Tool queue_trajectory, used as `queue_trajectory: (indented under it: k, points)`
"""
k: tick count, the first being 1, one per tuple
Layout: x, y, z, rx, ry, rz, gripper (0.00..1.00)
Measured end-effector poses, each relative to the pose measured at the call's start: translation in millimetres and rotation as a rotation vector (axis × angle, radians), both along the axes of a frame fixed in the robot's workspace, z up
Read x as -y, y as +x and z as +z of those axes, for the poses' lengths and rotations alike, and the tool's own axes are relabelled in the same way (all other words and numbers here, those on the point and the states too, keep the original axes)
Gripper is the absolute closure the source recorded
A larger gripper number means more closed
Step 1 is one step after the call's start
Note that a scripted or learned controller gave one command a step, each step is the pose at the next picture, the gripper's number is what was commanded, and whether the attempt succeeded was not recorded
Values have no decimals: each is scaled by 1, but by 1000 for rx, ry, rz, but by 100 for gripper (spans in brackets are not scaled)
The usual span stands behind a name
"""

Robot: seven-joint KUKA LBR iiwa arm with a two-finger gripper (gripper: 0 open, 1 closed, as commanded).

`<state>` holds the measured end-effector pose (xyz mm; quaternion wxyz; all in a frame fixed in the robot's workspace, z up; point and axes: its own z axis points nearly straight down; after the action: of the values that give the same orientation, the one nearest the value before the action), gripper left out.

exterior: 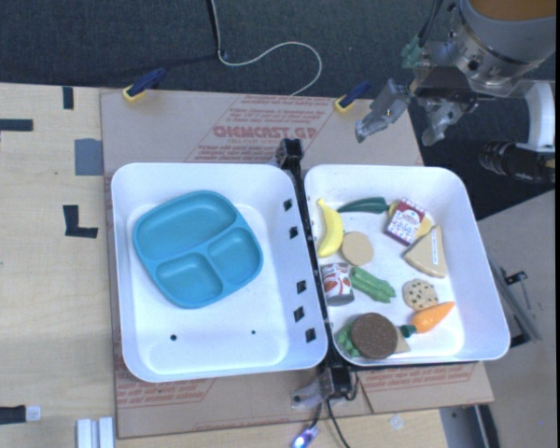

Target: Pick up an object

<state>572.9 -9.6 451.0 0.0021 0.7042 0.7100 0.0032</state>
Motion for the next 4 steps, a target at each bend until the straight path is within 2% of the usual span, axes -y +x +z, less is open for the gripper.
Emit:
queue_trajectory:
  k: [1,2,3,4]
  points:
    - [3,1,5,-8,-3,-5,100]
    - [3,1,14,-8,-4,-5,100]
    - [-53,-6,-67,-18,-1,-2,100]
    - [-51,-5,-52,-10,-2,-4,100]
